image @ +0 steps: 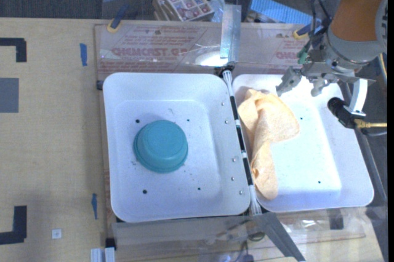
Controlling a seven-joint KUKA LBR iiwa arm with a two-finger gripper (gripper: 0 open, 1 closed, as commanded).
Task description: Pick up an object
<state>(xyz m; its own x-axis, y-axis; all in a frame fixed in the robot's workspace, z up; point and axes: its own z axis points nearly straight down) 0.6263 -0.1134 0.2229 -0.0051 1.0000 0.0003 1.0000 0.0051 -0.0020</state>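
Spread-fingered, the claw (301, 85) hung above the right bin (345, 193), with the orange cloth (266, 131) just below-left, untouched.

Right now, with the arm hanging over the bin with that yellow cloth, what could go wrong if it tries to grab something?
The gripper hovers open over the right bin's far edge, beside the cloth, not over it, so a straight drop might close on nothing. The cloth is limp and draped against the wall between the bins, so the fingers could snag a fold or strike that wall. The teal bowl sits upside down in the left bin; its smooth dome may slip out.
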